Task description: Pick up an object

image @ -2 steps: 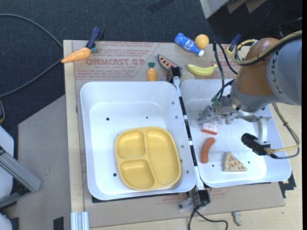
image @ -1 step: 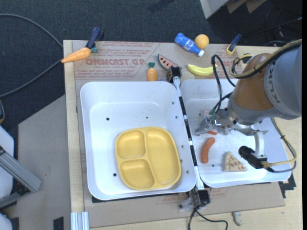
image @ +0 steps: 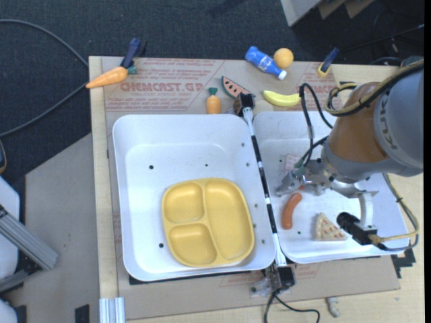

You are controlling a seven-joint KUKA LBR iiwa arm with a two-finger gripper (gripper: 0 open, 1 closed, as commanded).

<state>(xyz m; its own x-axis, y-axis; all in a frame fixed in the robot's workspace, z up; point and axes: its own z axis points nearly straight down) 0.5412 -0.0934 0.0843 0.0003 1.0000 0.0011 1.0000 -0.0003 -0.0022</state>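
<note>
the gripper point(image: 296, 182) is being held low in the right bin point(image: 384, 237), its state being impossible to tell. the toy sausage point(image: 290, 210) is lying just below it; descent should be centred across the sausage's narrow width.

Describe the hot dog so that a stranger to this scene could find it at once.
Look in the right bin, beside the divider. The hot dog lies just below the gripper, left of the waffle wedge. It alone is a slim orange-red sausage shape.
</note>
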